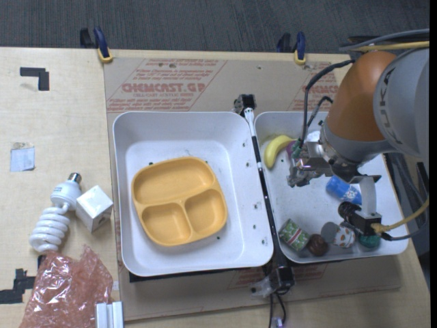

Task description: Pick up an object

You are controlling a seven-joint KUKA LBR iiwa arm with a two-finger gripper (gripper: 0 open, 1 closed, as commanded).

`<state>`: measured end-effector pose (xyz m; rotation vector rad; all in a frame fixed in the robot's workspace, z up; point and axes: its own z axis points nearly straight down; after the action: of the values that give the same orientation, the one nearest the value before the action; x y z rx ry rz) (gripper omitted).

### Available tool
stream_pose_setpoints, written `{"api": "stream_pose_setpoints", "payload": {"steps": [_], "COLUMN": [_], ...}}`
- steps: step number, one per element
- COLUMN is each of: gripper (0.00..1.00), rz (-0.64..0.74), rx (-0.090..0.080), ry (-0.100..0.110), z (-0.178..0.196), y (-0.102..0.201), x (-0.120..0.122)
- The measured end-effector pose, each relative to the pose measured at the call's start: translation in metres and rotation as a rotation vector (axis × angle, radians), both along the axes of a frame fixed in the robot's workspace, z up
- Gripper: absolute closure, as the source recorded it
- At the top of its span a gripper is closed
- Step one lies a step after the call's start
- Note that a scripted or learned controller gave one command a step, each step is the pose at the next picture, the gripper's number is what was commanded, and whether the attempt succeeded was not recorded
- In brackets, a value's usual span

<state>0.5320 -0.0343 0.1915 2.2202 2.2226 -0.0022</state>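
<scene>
Camera view: gripper (298, 173) low in right bin (392, 190), just beside banana (275, 149). Jaw gap unreadable, grasp unconfirmed. Could clip banana sideways or hit bin wall if descent off-centre. Yellow plate (179, 200) in left bin (126, 183), well apart.

Fixed overhead view, slanted down on both bins (256, 183)

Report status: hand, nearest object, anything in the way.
Hand low in the right bin, nothing seen in it. Banana close beside it. Blue object lies partly under the arm.
</scene>
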Motion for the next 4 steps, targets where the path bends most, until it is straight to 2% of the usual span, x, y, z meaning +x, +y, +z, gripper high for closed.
{"api": "stream_pose_setpoints", "payload": {"steps": [1,2,3,4], "gripper": [0.0,0.0,0.0,1.0], "rz": [0.0,0.0,-0.003,-0.002], "rx": [0.0,0.0,0.001,0.0], "ry": [0.0,0.0,0.001,0.003], "z": [0.0,0.0,-0.1,-0.091], "y": [0.0,0.0,-0.062,-0.063], "x": [0.0,0.0,0.003,0.003]}}
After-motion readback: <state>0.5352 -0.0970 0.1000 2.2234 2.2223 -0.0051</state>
